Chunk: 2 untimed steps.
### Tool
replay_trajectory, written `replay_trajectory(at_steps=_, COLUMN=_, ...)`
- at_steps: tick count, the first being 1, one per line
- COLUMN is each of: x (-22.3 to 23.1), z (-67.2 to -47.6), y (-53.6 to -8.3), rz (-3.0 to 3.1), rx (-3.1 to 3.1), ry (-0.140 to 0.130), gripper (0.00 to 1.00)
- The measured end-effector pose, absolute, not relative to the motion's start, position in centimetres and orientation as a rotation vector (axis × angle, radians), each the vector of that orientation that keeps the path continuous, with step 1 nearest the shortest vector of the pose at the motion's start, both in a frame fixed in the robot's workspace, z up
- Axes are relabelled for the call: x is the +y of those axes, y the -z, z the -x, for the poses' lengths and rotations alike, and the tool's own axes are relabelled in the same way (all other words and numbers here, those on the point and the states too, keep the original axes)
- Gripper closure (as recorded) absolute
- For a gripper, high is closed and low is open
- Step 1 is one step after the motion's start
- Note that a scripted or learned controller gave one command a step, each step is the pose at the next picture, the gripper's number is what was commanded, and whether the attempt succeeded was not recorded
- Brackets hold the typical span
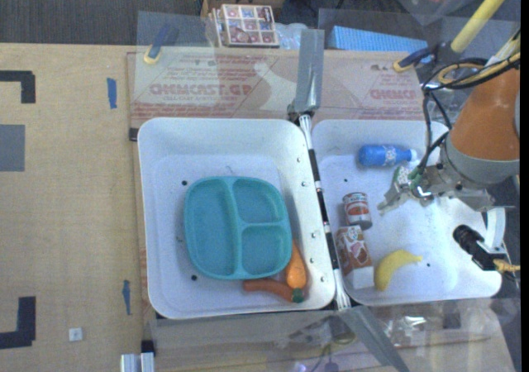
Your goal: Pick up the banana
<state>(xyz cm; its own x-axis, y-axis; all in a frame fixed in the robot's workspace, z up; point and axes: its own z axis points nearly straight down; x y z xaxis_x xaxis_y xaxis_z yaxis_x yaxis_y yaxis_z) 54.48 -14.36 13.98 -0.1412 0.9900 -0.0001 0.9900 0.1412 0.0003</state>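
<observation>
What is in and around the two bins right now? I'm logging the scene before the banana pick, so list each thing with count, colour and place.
bins: 2, white, side by side on the bench
divided plate: 1, teal, left bin
carrot: 1, orange, left bin, at the plate's near right corner
banana: 1, yellow, right bin, near edge
bottle: 1, blue, right bin, far side
can: 1, red and white, right bin
carton: 1, red and white, right bin, left of the banana
gripper: 1, grey, above the right bin
</observation>
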Motion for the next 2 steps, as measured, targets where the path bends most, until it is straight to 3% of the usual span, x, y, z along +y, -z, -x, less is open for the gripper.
replay_trajectory(at_steps=1, x=-12.7, z=-48.7, y=-11.9, rz=-1.884, rx=2.516, ry=0.000, gripper=0.00)
replay_trajectory(at_steps=2, x=-11.7, z=-48.9, y=-10.9, rz=-1.744, rx=2.565, ry=-0.013, gripper=0.00)
